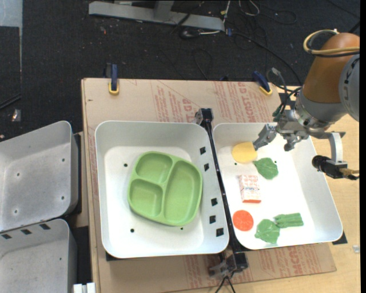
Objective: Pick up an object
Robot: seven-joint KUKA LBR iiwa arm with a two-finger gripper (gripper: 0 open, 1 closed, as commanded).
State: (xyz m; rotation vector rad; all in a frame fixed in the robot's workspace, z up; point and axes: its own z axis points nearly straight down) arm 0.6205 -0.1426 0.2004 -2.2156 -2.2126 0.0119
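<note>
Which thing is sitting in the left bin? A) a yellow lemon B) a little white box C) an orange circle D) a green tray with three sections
D: the green divided tray lies by itself in the left bin, while the other small things are in the right bin.

A brown board (166, 94) with red printed lettering covers the counter, fastened along its far edge by two clamps with yellow and blue grips, one on the left (113, 78) and one on the right (263, 83). Another clamp (229, 266) sits at the near edge, between the two bins. A row of black clips (213, 183) runs along the seam where the bins meet. To the left of the board lie two spare white trays (34, 171), one behind the other, their surfaces dotted with small holes. Beyond the counter is dark speckled floor (51, 40), crossed by black cables (257, 34) and a grey metal bracket (154, 14).
</note>
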